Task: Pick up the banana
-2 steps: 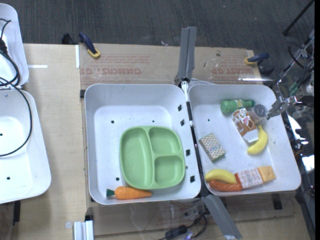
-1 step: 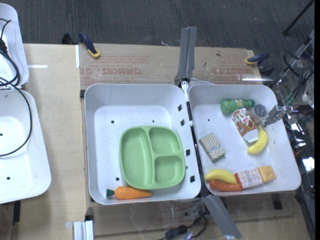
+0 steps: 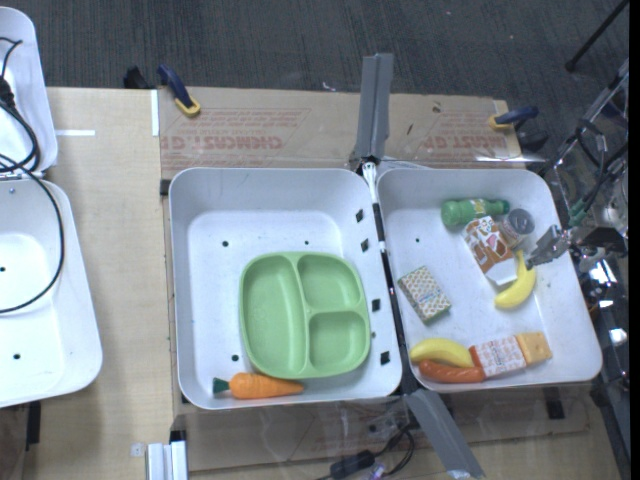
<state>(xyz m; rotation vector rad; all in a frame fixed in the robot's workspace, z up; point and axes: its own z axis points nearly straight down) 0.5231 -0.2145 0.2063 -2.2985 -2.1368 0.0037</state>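
The banana (image 3: 516,288) is seen in the right bin (image 3: 570,298) near its right wall, long axis slanting up-right, directly below-left of the jaws (image 3: 548,246), whose state cannot be told.

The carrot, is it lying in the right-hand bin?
No, the carrot lies in the left bin, at its near edge beside the green divided plate.

Gripper (image 3: 548,247) low at right bin's right edge, arm reaching in from right
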